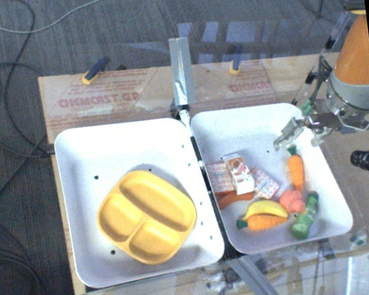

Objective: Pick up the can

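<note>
My jaws stand apart with nothing between them, hanging over the upper right part of the right bin (261, 114), close to its right wall. Just below them a carrot (297, 170) lies lengthwise along that wall, green end toward me.

Further toward the bin's lower right corner sit a pink toy (291, 200) and a green bottle (306, 219). A banana (265, 210) lies beside them, with a second orange vegetable (265, 222) touching its lower edge.

Toward the middle of the bin a small red-and-white carton (240, 172) rests among other packets, with a flat patterned packet (265, 182) at its right.

I cannot pick out the can (217, 175) with certainty. The likeliest piece is the red-and-white labelled thing lying against the bin's left wall, touching the carton and well apart from my jaws.

The left bin (79, 164) holds a yellow divided tray (148, 216), turned at a slant near its middle.

Both bins sit side by side on the brown worktop (97, 101), and two yellow clamps (93, 71) grip the worktop's far edge.
</note>
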{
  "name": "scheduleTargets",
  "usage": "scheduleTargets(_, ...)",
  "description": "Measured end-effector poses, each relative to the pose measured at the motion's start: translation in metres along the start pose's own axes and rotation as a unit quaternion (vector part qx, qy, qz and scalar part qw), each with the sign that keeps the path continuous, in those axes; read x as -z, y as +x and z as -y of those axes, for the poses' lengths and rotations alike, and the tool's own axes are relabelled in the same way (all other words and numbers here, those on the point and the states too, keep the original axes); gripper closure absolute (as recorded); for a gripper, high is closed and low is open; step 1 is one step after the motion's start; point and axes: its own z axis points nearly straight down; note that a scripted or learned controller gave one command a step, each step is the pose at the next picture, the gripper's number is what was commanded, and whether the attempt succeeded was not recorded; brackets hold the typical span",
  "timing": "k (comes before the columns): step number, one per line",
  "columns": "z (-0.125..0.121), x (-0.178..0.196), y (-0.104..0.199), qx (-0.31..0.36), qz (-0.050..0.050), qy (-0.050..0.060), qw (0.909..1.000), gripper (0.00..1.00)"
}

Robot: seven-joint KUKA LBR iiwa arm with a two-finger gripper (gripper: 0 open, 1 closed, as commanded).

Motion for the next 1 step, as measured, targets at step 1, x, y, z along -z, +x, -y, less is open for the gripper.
scheduleTargets(1,-0.0083,-0.1216,0.0293,0.033,0.008,-0.008,0.9994,0.0)
